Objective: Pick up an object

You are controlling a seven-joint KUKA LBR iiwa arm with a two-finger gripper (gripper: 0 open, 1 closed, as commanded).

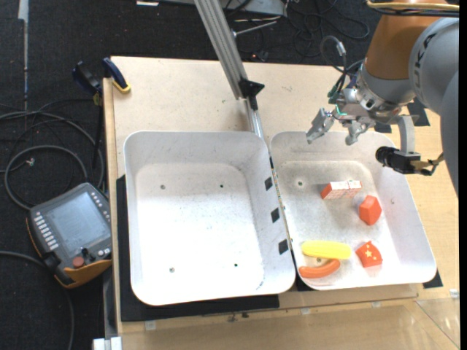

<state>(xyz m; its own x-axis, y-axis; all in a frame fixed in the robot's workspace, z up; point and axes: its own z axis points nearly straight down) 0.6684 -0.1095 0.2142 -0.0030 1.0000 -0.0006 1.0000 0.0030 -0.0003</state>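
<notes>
**Gripper high at the bin's rim, nothing in it yet**

The gripper (337, 127) hangs over the right bin (416, 224) near its 12 o'clock rim, fingers spread wide and bare. The candidates lie well apart from it, toward 6 o'clock: a small orange-and-white box (341, 189), an orange block (370, 210), a red block (369, 254), and a yellow banana-like piece (326, 249) touching an orange curved piece (319, 269). A descent here would likely close on bare floor. Aiming at the yellow-and-orange pair risks nudging both, or pinching neither cleanly. The left bin (146, 195) plays no part.
</notes>
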